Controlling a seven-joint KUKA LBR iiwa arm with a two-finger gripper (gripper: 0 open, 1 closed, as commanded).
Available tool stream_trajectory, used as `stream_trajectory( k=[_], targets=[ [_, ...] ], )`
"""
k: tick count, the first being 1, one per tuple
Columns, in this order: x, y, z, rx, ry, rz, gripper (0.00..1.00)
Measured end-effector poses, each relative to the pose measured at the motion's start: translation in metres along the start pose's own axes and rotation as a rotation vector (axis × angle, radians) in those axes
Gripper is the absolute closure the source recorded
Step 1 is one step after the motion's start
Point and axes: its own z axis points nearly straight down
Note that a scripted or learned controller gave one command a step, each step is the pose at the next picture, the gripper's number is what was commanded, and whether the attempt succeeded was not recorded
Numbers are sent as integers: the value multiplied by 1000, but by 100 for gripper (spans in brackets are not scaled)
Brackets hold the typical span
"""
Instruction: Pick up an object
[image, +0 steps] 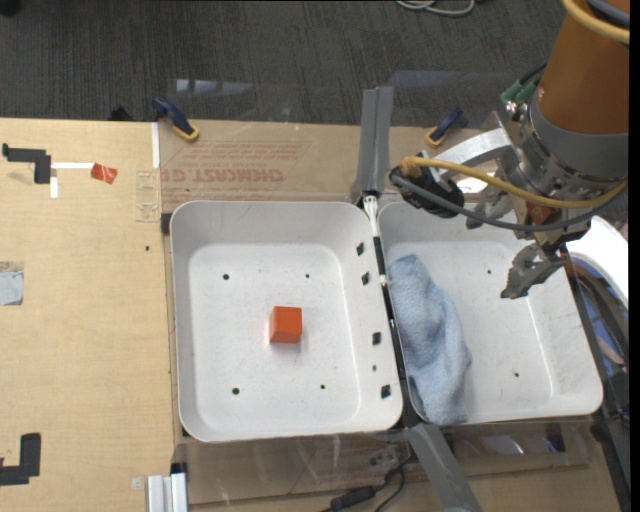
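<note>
An orange-red cube (286, 325) rests near the middle of the left bin (200, 250). A crumpled light-blue cloth (430, 335) lies along the left side of the right bin (560, 390). My gripper (530, 275) hangs over the right part of the right bin, well to the right of the cloth and far from the cube. Its dark fingers (520, 280) point downward with nothing visible between them.
A grey divider bar (378, 150) runs between the bins. Cables and a yellow hose (450, 180) loop off the wrist above the right bin's back edge. Blue-and-yellow clamps (175, 117) sit at the back, and a brown board (70, 300) lies to the left.
</note>
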Motion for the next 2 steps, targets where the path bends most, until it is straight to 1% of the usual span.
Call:
stream_trajectory(
  k=[1, 2],
  targets=[
    [6, -31, 0, -1, 1, 0, 0],
    [10, -54, 0, -1, 1, 0, 0]
  ],
)
